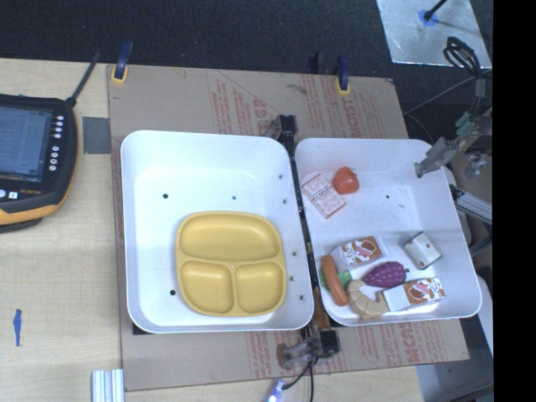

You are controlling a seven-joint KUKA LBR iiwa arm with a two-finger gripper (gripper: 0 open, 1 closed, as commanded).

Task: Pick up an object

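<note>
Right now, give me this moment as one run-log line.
claw: at right bin's far right rim, holding nothing | right bin: tomato, carrot, grapes, small cartons | left bin: yellow tray | pick: not done

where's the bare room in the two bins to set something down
Left bin: bare floor behind the yellow tray. Right bin: bare middle, right of the tomato. Crowded: the near end around the grapes, cartons and carrot.

Yellow tray (230,263), red tomato (345,180), purple grapes (385,274).

bg: dark carpet (209,15) | wood bench (50,291) (cardboard sheet (251,99) clamped on top)
</note>
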